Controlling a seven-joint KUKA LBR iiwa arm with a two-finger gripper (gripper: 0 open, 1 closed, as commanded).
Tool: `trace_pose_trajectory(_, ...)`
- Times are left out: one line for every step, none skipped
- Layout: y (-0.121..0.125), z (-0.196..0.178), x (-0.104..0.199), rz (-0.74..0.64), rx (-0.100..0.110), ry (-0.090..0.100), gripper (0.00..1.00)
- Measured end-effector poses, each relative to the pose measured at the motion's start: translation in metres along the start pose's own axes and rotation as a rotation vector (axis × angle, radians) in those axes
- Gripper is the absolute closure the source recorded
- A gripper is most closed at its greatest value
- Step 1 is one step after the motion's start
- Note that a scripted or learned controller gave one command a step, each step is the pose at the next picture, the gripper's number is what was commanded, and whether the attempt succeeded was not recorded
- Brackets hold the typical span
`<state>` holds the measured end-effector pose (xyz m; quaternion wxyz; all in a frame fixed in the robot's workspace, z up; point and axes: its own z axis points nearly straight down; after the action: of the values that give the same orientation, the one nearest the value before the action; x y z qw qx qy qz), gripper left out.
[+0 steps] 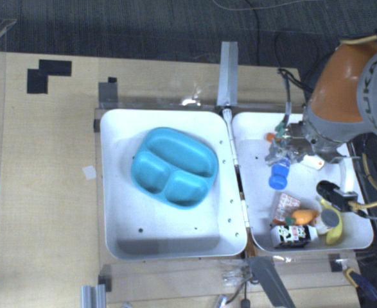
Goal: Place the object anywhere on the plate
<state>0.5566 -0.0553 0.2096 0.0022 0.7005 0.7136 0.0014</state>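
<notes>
A blue divided plate [174,165] lies in the left bin [121,236], a little above its middle, with nothing on it. My gripper [282,154] hangs over the upper middle of the right bin [255,191]. A small blue bottle [278,176] sits directly below the gripper, its top touching or just under the gripper tip. Whether it is held I cannot tell.
At the right bin's lower end lie a patterned packet [286,203], an orange item [302,217], a black-and-white carton [293,235] and a yellow banana [334,233]. A divider wall [235,172] separates the two bins. The arm fills the upper right.
</notes>
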Motion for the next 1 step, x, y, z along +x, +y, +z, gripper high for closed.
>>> trace_pose_trajectory(0.0078,-0.0478,0.0644,0.011,0.0,0.001,1.0)
